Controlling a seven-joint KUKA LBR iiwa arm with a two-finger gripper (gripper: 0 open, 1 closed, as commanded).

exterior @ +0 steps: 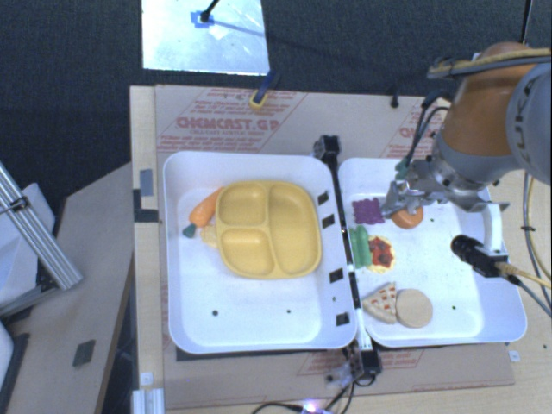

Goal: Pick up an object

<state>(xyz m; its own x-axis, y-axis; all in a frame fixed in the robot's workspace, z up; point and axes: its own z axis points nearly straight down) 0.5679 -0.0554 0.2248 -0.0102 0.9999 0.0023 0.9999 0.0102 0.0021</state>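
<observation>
Gripper (pixel 402 198) first, operator: you will find it low over the right bin (pixel 483 317), hanging off the grey and orange arm (pixel 487 119) that comes in from the right. Its metal tip sits just above and to the left of the orange round piece (pixel 408 218), close enough that the two seem to touch, but you cannot tell from this slant whether anything is actually clamped or how wide the tip stands. Take that orange piece as your marker for the rest. Just left of it lies the purple grape cluster (pixel 368 210). Below and left of it you see the green piece (pixel 360 243) touching the red-and-yellow piece (pixel 380 253). Further below sit the pizza slice (pixel 380 302) and the tan round cookie (pixel 413 308), side by side. Well to its left, in the left bin (pixel 185 313), you have the yellow divided tray (pixel 266 228) with the carrot (pixel 204 209) against the tray's far edge.
</observation>
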